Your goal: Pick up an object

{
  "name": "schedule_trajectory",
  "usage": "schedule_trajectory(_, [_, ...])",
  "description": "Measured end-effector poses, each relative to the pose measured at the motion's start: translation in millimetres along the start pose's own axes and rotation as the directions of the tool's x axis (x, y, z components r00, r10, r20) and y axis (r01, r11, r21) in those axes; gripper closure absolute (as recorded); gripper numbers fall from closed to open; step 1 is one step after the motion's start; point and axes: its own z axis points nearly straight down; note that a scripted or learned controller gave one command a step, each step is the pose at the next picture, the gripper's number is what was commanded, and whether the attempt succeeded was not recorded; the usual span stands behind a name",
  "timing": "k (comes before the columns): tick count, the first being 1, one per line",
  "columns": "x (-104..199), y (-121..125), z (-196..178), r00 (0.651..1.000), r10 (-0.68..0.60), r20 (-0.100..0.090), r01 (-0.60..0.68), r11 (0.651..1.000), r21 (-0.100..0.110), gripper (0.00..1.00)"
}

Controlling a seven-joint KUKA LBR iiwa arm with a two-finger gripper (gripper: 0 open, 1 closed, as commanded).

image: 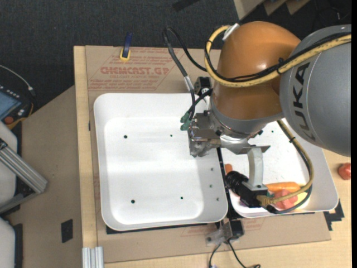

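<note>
My gripper point(196, 145) hangs low over the right edge of the left white bin point(111, 149), close to the wall shared by the two bins. The big orange wrist and grey arm cover most of the right bin point(329, 197). At that bin's front edge lie an orange carrot-shaped object point(285, 186), a pink-red object point(285, 202) and a bit of yellow point(304, 195), all to the right of and nearer than the gripper. A small green piece point(183, 122) shows beside the gripper's upper left; I cannot tell whether it is a loose object.
Both bins rest on a cardboard sheet point(134, 68) with red print. A blue and yellow clip point(126, 48) sits at its far edge. A small orange object point(346, 171) lies outside the right bin at the far right. Cables loop around the wrist.
</note>
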Motion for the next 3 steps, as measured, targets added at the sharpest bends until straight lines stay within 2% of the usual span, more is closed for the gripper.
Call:
schedule_trajectory(1, [5.3, 24.9, 20.1, 1.0, 0.002, -0.002, -0.002, 1.0, -0.009, 1.0])
schedule_trajectory(2, [71.0, 0.7, -31.1, 1.0, -0.007, -0.008, 0.007, 1.0, -0.018, 1.0])
schedule_trajectory(3, [99.8, 43.2, -35.9, 1.0, -0.001, -0.004, 0.001, 1.0, -0.018, 1.0])
